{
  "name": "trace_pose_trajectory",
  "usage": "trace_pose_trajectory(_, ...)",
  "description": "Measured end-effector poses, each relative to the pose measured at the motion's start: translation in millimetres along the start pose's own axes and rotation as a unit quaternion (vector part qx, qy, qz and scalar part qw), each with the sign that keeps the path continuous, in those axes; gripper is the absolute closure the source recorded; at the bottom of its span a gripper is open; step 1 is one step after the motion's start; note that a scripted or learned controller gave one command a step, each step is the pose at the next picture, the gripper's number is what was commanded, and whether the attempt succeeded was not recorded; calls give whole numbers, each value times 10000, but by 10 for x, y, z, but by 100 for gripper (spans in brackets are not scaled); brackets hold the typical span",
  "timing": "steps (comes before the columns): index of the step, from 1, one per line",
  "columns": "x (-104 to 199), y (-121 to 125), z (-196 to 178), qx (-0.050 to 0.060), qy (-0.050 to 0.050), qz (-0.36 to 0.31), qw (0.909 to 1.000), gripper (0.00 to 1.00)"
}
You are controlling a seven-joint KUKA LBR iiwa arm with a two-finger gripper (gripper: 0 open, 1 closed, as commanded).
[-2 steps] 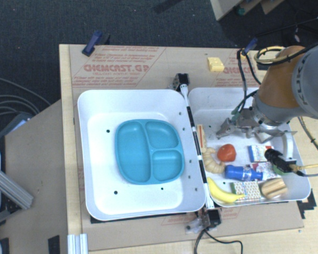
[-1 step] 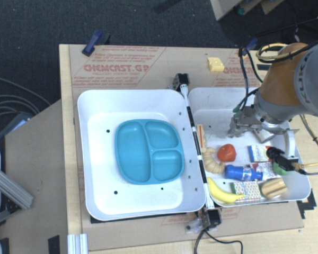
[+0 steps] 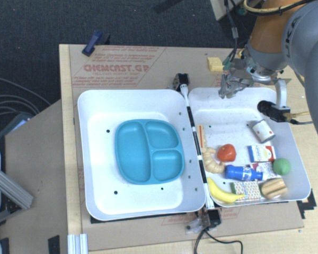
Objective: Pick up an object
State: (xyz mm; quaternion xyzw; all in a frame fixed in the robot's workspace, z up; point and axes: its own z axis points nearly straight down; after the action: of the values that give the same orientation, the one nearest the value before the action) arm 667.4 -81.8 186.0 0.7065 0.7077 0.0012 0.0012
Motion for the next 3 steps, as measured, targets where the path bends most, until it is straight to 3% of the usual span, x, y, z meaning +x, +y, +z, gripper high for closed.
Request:
trace_pose_trajectory(1, -124, -30, 667, 36, 2, 12, 10000, 100)
trace_pose_trajectory(2, -122, -22, 654, 25, 0, 8, 10000, 0)
trace_pose_trajectory(3, -131, -220, 1020, 35, 4, 11, 10000, 0)
